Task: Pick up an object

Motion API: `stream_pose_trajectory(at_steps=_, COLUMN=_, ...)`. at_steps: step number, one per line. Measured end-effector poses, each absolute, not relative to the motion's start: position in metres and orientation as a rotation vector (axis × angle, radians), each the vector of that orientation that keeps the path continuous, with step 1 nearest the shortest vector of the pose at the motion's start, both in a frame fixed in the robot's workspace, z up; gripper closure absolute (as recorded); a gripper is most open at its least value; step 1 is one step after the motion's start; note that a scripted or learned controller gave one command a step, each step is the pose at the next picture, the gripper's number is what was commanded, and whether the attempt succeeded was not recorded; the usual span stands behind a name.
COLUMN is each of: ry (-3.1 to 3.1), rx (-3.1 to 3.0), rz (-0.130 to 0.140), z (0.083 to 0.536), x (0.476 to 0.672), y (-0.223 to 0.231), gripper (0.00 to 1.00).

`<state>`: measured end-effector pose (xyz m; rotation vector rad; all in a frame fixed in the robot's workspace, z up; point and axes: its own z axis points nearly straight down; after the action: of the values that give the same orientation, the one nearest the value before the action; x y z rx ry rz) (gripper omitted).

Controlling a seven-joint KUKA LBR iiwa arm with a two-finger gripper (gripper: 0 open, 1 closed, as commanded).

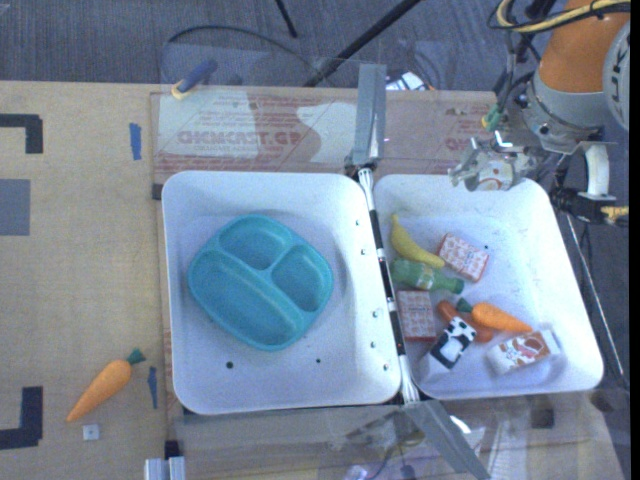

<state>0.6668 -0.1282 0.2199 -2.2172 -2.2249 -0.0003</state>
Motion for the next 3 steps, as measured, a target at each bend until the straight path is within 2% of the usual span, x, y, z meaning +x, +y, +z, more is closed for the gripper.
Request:
stream_pose_trajectory(at_steps=1, ry=-2.436, rx=-1.989, rz=-0.004, z=0.098, x=0.626, y=-0.124, gripper=0.0)
stream_pose_trajectory(at_steps=2, ry=-2.364, rx=-2.09, rz=-0.011, z=0.092, x=0.664, y=-0.115, gripper=0.0)
stream_pose_trajectory(at_steps=3, ry=-2.368, rx=-2.092, rz=-0.016, z=0.103, x=0.666, y=-0.115, gripper=1.0)
